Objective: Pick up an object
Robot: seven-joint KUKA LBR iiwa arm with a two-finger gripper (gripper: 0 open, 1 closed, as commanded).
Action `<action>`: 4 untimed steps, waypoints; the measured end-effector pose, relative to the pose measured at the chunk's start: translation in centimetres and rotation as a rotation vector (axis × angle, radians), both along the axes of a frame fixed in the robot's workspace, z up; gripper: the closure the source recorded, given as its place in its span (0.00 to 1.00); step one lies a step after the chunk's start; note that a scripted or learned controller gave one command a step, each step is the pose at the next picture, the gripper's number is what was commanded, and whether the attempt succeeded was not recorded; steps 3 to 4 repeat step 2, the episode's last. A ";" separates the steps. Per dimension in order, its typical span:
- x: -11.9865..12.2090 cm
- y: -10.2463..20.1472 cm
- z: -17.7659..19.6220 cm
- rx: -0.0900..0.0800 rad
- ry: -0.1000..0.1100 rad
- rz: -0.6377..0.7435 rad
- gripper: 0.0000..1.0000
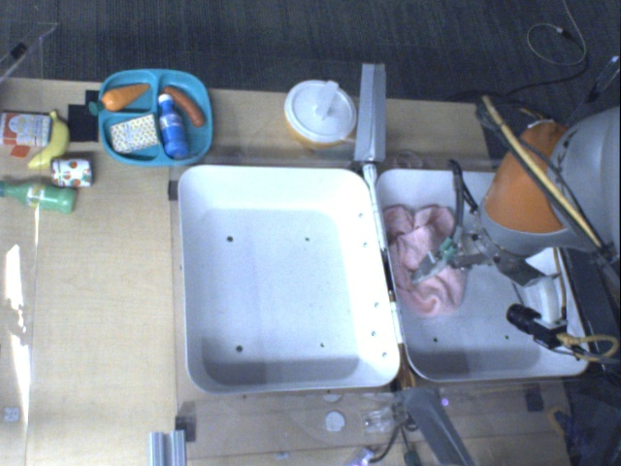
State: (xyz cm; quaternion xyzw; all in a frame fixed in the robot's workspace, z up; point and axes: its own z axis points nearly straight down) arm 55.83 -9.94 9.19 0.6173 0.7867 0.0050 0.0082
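End effector (444,256) sits right on the pink cloth (423,258), which bunches under and left of it, long axis running top-to-bottom. Finger opening: can't tell.

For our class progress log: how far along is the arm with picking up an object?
Done: the gripper has reached the pink cloth in the right bin. In hand: it sits at the cloth, which lies on the bin floor; a grasp cannot be confirmed. Left: gripping and lifting.
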 end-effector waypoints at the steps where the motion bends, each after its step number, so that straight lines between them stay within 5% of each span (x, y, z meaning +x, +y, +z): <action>1: 0.3 0.1 1.2 0.000 -0.007 0.002 1.00; 2: 3.9 5.3 9.4 0.001 0.014 0.076 1.00; 4: 3.9 5.3 9.4 0.001 0.014 0.076 1.00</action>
